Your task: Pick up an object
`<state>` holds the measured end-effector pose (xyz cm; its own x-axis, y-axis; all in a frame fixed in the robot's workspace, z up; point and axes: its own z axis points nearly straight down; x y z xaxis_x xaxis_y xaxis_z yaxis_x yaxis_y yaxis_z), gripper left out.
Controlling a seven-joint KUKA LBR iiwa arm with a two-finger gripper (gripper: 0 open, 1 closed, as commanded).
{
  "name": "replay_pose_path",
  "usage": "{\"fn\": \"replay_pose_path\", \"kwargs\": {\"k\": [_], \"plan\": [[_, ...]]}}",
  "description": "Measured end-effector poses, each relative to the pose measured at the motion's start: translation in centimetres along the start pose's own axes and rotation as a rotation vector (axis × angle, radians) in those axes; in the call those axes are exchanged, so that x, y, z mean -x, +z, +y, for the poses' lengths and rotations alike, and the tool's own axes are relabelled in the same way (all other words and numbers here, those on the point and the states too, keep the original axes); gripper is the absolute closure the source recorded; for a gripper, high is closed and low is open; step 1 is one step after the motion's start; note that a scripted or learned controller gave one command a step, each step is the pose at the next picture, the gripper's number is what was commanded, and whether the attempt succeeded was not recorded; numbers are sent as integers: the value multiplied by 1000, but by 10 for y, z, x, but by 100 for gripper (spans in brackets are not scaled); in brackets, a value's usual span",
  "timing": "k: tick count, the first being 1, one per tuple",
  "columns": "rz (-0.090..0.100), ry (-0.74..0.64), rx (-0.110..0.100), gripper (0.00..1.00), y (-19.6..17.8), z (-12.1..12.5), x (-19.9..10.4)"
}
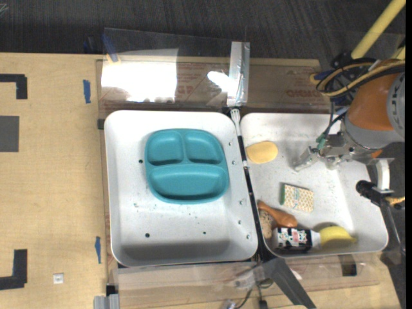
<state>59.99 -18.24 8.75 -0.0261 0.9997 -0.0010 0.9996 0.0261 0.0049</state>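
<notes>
The arm reaches in from the right, its orange band [376,105] above the right bin [367,124]. My gripper [317,154] hangs over the upper middle of that bin, right of a yellow rounded object [262,152] and above a small patterned box [297,197]. No object shows in its grasp. An orange-brown piece [280,215] lies along the bin's lower left. Below it lies a black-and-white bottle [295,238], with a yellow object [336,235] at its right end.
The left bin [122,192] holds a teal divided plate [187,165]. A clear plastic sheet [174,76] stands behind the bins. Brown bench surface [48,185] lies to the left. Cables and a yellow pole [380,21] are at the upper right.
</notes>
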Motion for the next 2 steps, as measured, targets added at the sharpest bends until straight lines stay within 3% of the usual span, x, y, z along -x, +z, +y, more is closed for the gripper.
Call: {"fn": "replay_pose_path", "kwargs": {"k": [1,2], "plan": [[2,-70,-1,0,2,54,-34],[0,-64,-4,0,-7,-60,-15]]}}
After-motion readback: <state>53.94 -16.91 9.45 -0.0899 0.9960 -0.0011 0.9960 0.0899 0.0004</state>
